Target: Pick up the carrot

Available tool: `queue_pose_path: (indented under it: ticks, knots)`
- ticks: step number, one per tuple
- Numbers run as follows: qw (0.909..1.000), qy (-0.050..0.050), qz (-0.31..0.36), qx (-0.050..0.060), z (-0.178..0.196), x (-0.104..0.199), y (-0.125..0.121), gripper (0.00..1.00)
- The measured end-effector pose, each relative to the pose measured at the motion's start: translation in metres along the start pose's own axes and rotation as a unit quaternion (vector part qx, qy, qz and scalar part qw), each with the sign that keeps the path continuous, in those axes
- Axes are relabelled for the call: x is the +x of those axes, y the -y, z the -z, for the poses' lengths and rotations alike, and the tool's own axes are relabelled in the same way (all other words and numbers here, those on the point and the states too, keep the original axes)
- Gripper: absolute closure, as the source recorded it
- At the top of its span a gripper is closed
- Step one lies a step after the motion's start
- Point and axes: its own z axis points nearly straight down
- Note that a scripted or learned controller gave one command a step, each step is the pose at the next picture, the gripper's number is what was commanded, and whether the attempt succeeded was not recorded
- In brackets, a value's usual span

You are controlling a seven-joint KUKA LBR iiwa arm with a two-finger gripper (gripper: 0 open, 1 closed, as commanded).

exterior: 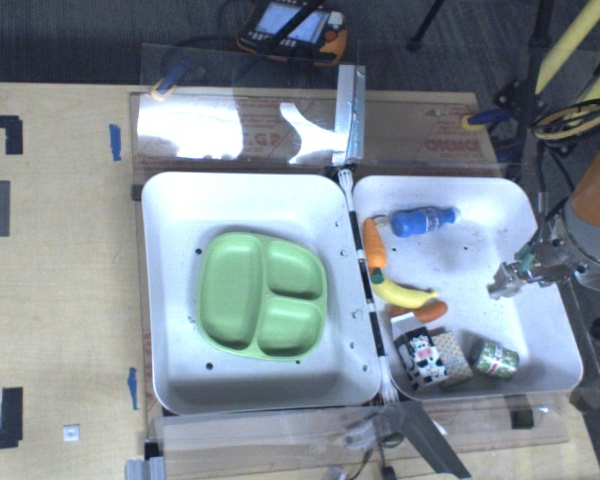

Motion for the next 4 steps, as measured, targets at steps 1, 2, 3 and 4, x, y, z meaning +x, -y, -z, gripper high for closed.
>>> queue_pose_path:
  ticks: [1,2,3,4]
  knots:
    - [0.9947,-0.001,-0.103,0.001,-0.064,-0.042,0.012,1.00]
    - [0.9942,0.001,-0.108,-0.001,-0.077,-0.054,-0.016,1.00]
    - [0.9999,-0.001,-0.013,0.000,-0.029,0.010,0.019,1.00]
    - [0.9999,-0.001,-0.013,0.000,-0.029,0.010,0.019,0.00]
